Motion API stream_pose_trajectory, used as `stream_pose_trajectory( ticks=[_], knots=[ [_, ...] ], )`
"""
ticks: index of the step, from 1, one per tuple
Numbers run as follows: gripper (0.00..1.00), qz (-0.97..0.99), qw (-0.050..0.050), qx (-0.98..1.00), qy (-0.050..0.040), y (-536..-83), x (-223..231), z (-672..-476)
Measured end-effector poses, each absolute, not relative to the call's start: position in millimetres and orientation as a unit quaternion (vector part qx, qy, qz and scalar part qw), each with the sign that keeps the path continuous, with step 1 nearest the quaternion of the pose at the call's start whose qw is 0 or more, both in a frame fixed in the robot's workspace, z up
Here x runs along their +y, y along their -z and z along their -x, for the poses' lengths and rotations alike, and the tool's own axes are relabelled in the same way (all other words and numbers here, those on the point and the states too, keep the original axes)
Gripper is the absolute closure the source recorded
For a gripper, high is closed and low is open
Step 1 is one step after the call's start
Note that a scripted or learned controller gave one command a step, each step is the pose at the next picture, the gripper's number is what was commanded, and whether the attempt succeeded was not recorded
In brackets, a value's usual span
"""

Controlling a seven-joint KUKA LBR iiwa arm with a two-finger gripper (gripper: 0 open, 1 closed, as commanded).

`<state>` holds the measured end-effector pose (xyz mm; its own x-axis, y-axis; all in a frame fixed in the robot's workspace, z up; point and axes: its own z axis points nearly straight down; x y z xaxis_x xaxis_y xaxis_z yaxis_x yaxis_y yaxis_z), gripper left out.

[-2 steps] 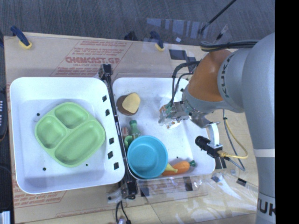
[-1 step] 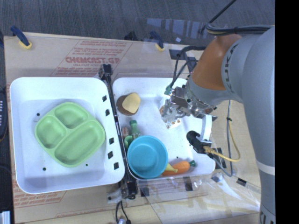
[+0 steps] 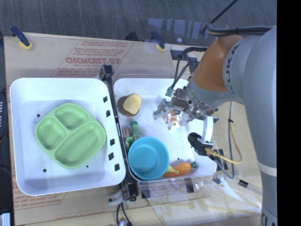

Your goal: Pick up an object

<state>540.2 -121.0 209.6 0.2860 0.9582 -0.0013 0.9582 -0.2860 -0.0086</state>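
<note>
One small crinkled object (image 3: 173, 119), white with red and orange marks, sits between the fingers of the claw (image 3: 172, 113) over the upper middle of the right bin (image 3: 150, 86). It is too small and blurred to tell a long axis or which way it points. The claw's fingers are closed in on it. Left of it lies a yellow and brown bun (image 3: 130, 104). Below are a blue bowl (image 3: 148, 157), a green toy (image 3: 134, 132) and a carrot (image 3: 181, 168). The left bin (image 3: 28, 91) holds a green divided plate (image 3: 70, 134). Both bins rest on the desk (image 3: 56, 51).
</note>
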Motion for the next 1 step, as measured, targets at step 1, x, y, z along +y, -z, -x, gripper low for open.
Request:
stream_pose_trajectory(
  ticks=[1],
  knots=[
    [0.00,0.790,0.006,-0.613,-0.0074,-100.6,-164.3,-549.5]
  ],
)
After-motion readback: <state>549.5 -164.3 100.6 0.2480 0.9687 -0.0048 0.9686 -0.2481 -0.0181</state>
